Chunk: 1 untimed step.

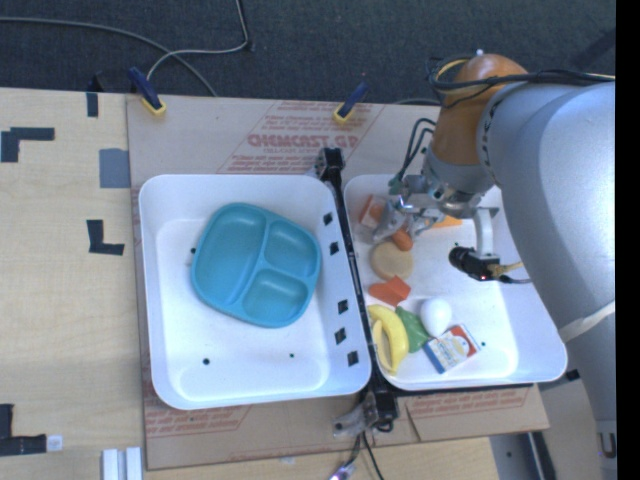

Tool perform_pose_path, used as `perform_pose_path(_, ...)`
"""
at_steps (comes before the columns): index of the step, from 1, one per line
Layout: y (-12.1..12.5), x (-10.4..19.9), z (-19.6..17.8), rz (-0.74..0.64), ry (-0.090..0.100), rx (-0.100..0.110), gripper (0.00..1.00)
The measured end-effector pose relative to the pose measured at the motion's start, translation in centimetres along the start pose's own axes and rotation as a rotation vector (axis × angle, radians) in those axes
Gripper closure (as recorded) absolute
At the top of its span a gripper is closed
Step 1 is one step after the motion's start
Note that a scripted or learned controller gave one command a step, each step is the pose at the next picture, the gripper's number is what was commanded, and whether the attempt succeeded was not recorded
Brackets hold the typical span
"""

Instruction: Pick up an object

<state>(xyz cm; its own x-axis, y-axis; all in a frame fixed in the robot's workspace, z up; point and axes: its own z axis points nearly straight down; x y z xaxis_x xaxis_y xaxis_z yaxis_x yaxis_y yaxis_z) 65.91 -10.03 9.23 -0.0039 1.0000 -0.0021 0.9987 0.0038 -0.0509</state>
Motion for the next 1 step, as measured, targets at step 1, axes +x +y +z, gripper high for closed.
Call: perform_pose_path(1,-7.37,10.07,-8.97,0.000,0.004,-0.052,1.00)
